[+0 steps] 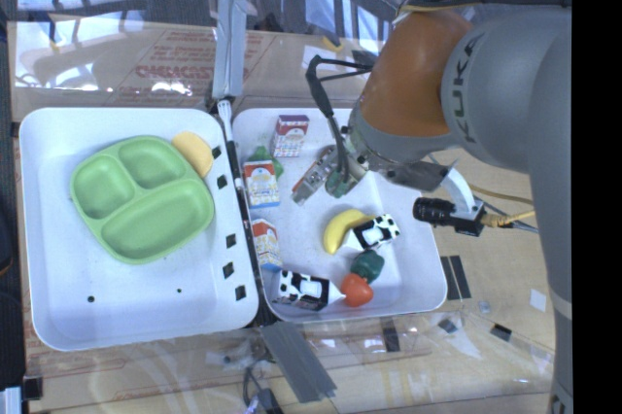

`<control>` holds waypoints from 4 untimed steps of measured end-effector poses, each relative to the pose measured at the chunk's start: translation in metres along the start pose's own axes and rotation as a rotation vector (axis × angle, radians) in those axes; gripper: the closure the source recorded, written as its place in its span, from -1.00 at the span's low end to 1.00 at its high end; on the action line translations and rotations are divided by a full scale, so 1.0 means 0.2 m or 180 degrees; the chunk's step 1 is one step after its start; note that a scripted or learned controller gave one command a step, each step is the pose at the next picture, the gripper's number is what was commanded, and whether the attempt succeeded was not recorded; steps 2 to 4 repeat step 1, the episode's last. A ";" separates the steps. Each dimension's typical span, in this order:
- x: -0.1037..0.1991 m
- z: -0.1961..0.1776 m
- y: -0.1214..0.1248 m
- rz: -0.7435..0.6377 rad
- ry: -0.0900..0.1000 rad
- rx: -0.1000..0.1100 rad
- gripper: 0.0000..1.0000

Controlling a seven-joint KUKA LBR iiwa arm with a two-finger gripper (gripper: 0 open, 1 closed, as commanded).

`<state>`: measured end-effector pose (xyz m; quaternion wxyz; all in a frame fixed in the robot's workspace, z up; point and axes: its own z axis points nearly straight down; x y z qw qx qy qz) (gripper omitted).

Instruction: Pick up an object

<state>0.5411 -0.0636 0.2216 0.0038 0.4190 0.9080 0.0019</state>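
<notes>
Just above the banana (342,229), your gripper (318,179) hangs over the right bin (428,281), nothing visibly between its fingers; whether they are spread or closed you cannot tell. Left of the banana, milk cartons (260,184) crowd close, so a descent could clip one or grab nothing.

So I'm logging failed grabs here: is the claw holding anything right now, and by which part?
Nothing is held. The claw hangs over the right bin with nothing between its fingers; the banana lies apart, below it.
</notes>
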 end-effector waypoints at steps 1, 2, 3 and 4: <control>0.00 0.02 -0.01 0.0010 0.0017 0.0022 -1.00; 0.00 0.02 -0.01 0.0010 0.0017 0.0022 -1.00; 0.00 0.02 -0.01 0.0010 0.0017 0.0022 -1.00; 0.00 0.02 -0.01 0.0010 0.0017 0.0022 -1.00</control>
